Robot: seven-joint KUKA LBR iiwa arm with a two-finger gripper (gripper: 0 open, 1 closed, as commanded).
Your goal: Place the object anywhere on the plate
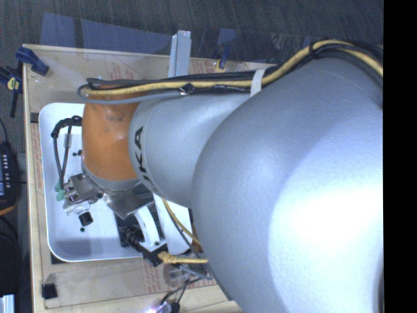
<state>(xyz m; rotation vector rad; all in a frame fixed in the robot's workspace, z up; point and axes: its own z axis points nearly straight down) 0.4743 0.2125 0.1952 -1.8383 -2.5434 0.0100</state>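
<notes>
The arm [260, 175] is hanging over the left bin [49, 175], hiding plate and object, so I cannot tell the gripper's [78, 201] state; it should be descending slowly.

One grey arm [273, 175] with one orange band [107, 142] is reaching across the counter [117, 285] and taking up most of the view. One white bin [49, 175] is showing beneath the wrist end of the arm. One yellow cable [215, 80] and one black cable [156, 82] are running side by side along the top of the arm. Two blue clamps [29, 60] are sitting at the counter's far edge.
</notes>
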